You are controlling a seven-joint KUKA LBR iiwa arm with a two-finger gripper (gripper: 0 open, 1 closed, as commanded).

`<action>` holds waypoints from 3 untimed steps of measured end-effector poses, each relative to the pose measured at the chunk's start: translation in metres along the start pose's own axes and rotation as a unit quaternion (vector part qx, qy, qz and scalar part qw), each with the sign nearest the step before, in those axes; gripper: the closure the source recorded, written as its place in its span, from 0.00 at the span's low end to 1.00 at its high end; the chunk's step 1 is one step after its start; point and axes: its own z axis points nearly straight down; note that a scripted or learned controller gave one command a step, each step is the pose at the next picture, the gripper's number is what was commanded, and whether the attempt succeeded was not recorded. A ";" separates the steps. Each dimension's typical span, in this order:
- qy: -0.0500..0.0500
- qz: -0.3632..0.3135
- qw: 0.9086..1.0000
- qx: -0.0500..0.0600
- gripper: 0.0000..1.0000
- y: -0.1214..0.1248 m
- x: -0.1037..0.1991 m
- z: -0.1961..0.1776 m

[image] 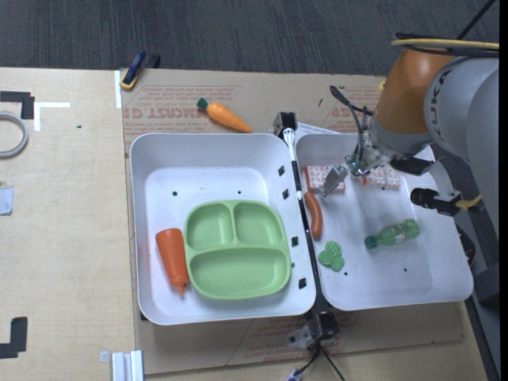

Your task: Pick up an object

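Hand [336, 182] above sausage [314, 214]

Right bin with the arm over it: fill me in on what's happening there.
The grey KUKA arm reaches in from the right, and its gripper is low over the upper left of the right bin, beside a red-and-white box and just above a toy sausage. Nothing shows between its fingers. A green bottle and a green leafy toy lie lower in that bin. The left bin holds a green divided plate and a carrot.

claw [336, 180] over right bin [413, 284]
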 end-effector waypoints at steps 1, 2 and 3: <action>0.000 0.175 0.985 0.000 0.00 -0.035 -0.027 -0.042; -0.003 0.038 0.999 -0.002 0.00 -0.024 -0.048 -0.006; -0.005 -0.153 0.988 0.000 0.00 -0.007 -0.051 -0.006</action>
